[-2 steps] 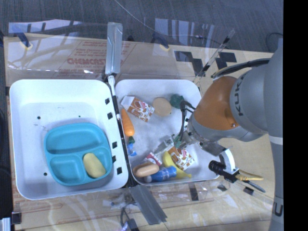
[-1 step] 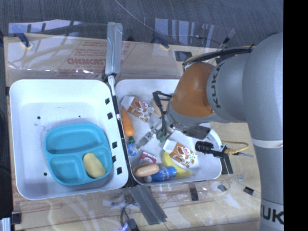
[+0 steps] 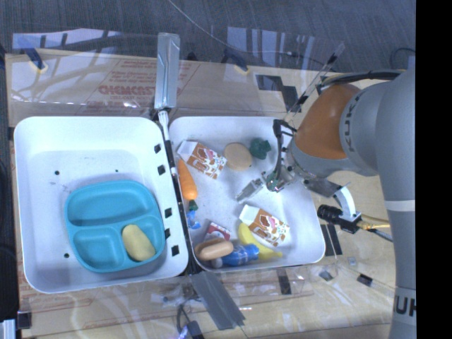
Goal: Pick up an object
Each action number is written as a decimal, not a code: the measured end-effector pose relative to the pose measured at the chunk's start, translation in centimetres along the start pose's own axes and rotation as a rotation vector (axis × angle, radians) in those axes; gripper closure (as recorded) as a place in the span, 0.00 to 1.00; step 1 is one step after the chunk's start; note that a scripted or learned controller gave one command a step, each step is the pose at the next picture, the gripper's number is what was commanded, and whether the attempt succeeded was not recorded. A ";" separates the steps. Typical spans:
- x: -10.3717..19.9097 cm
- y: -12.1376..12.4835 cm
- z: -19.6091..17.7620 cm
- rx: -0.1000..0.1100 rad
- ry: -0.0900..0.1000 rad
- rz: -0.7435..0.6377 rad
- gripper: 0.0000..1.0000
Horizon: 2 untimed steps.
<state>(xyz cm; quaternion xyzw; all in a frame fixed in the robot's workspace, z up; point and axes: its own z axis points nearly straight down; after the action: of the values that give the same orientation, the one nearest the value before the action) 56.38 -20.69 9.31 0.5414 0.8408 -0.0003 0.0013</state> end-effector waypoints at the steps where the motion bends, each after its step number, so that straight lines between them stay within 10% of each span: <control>1: -1.1 3.8 -3.5 0.000 0.001 0.205 0.00; 2: 1.5 10.0 -0.5 0.001 0.001 0.334 0.00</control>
<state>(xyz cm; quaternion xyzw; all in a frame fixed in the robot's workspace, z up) 64.91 -15.17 9.86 0.6734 0.7392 -0.0003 0.0004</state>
